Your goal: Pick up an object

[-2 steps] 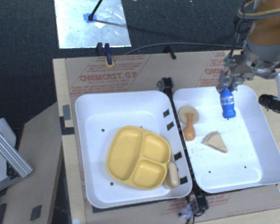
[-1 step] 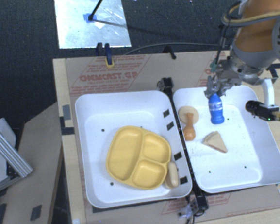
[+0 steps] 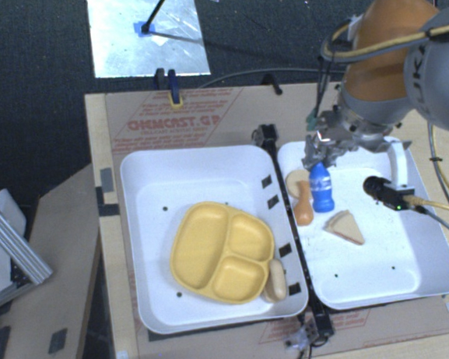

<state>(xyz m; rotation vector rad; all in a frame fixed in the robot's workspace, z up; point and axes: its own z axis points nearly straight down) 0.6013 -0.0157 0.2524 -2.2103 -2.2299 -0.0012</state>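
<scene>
The two-finger gripper [image 3: 317, 157] sits directly over the small blue plastic bottle [image 3: 321, 190] in the right white bin [image 3: 436, 273]; its grip cannot be told

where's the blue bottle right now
The blue bottle stands in the right bin, near its left wall, directly under the gripper. A tan wooden piece lies just to its left, a wedge below right.
</scene>
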